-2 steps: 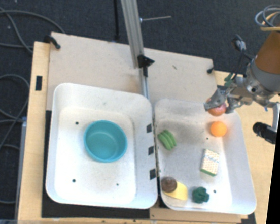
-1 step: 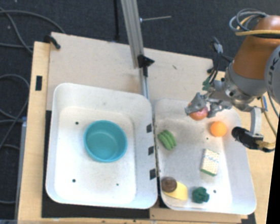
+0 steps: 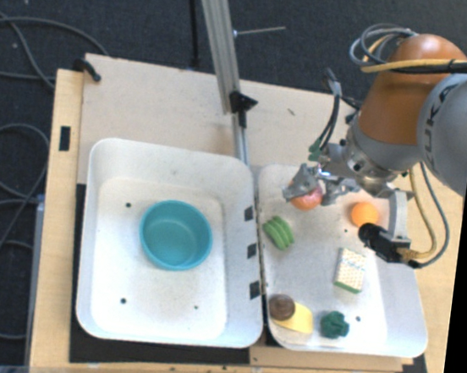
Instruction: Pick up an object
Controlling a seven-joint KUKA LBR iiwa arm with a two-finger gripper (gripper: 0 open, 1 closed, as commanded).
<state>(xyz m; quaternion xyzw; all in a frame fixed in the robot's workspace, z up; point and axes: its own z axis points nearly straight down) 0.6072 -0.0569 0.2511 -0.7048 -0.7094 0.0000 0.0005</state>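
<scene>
We see the table (image 3: pixel 159 103), pale and square-edged, with dark floor and loose cables around it. On it sit two white bins side by side. The left bin (image 3: pixel 100 292) holds a teal bowl (image 3: pixel 176 234) near its middle, with bare floor all around the bowl out to the rim. The right bin (image 3: pixel 396 314) is more crowded.

The grey arm (image 3: pixel 438 89) with its orange band comes in from three o'clock and hangs over the right bin's twelve o'clock edge. On its grey shell we can read part of a word, the letters "UK"; the rest is cut off. A metal rail (image 3: pixel 222 43) slants down from twelve o'clock to the gap between the bins.

The pincer (image 3: pixel 308 191) is low over the right bin's eleven o'clock corner. A reddish-orange round thing (image 3: pixel 306 202) sits right at its tips, but we cannot tell whether the tips are apart, together or clamped on it.

Within the right bin, an orange ball (image 3: pixel 365 213) lies at one o'clock, a green ridged piece (image 3: pixel 279 232) at nine o'clock near the rim, a pale block (image 3: pixel 350 270) near the middle, a yellow and brown piece (image 3: pixel 288 313) at seven o'clock, and a dark green lump (image 3: pixel 335 324) at six o'clock. Open floor lies between the block and the green ridged piece.
</scene>
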